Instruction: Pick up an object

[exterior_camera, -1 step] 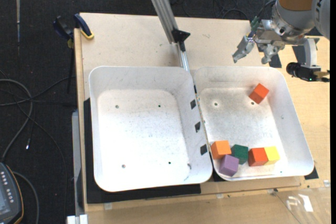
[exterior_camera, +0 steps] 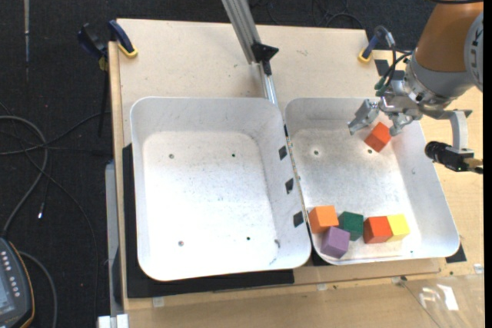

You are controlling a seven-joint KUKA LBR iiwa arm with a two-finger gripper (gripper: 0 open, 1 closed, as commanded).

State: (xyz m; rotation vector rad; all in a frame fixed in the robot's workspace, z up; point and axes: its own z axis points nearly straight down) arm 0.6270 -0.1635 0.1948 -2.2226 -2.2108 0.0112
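- Camera view: my arm [exterior_camera: 453, 34] comes in from the right edge, grey with its orange band, and my claw [exterior_camera: 382, 119] hangs over the far part of the right bin [exterior_camera: 430, 188].
- My two fingers stand apart, one splayed toward the left bin [exterior_camera: 146, 165] and the other on the side away from it. An orange-red block [exterior_camera: 377, 137] sits tilted right at their tips. I cannot tell whether the block is pinched between them or only touching the tips.
- I also cannot tell whether that block rests on the right bin's floor or is lifted off it.
- Against the right bin's near wall lies a cluster of five more blocks. An orange block [exterior_camera: 323, 217] is the one closest to the left bin, with a purple block [exterior_camera: 335, 241] just beside it at the near rim.
- A green block [exterior_camera: 351, 223] touches the orange one on the side away from the left bin. Next comes a red block [exterior_camera: 377, 229], and then a yellow block [exterior_camera: 397, 226] ends the row.
- The cluster is well apart from my claw.
- The two bins lie side by side on the bench [exterior_camera: 200, 57], their inner rims meeting.
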